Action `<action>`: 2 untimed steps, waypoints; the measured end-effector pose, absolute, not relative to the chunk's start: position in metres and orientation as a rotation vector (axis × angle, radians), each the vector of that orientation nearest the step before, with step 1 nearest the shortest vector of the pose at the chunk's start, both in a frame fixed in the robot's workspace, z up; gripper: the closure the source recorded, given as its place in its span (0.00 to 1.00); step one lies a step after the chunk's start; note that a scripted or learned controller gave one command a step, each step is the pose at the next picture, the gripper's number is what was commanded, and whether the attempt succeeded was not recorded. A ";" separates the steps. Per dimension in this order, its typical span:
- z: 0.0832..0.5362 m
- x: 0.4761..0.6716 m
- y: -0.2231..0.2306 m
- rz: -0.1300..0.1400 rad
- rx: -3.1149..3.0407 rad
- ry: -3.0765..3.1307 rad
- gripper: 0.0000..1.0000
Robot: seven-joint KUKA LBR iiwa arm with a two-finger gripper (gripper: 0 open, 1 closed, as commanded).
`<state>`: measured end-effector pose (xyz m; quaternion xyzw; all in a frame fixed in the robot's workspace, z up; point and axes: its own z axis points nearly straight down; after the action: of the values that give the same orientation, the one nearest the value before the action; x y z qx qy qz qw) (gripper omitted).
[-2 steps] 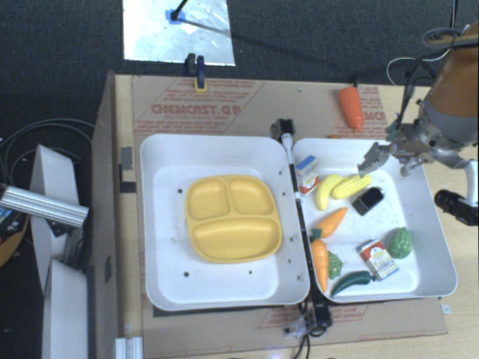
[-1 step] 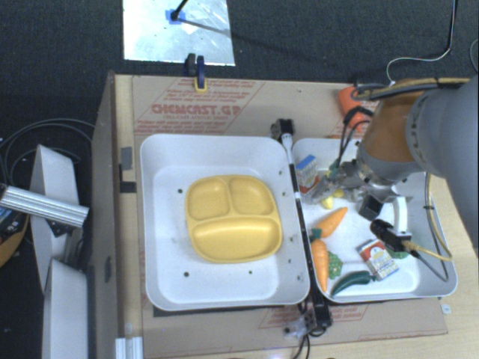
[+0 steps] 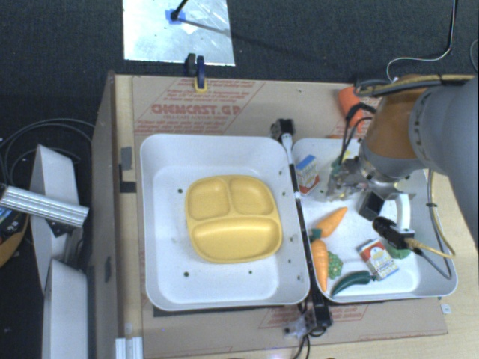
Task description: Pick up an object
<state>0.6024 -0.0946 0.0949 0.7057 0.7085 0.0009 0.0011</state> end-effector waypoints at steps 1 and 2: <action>0.185 0.582 -0.039 0.004 2.216 2.224 1.00; 0.224 0.568 -0.035 0.003 2.215 2.225 1.00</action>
<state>0.5684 -0.0349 0.2244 0.7055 0.7087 0.0010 0.0010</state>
